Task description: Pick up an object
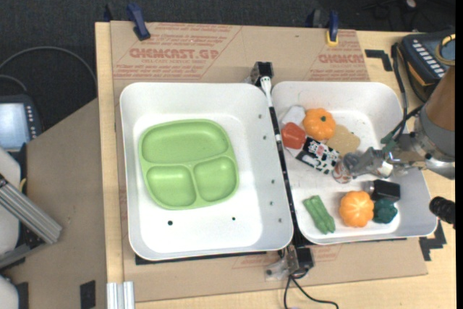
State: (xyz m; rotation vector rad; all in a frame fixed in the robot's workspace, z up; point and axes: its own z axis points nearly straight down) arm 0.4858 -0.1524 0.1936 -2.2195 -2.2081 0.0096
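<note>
Left bin [137, 155]: one green divided plate [189, 163].

Right bin [383, 101]: two small orange pumpkins, upper [319, 124] and lower [356, 208]; red piece [293, 134]; black-and-white spotted toy [320, 154]; green strip [318, 214]; dark teal item [385, 211].

My gripper [347, 166] sits low over this bin, just beside the spotted toy. Whether its tips are spread or pinching I cannot tell; the view blurs there.

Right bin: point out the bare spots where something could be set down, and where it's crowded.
The right bin has bare floor along its far edge, behind the upper orange pumpkin, and a patch at its near-left corner beside the green strip. The middle is crowded: red piece, black-and-white pack, gripper, lower pumpkin.
</note>
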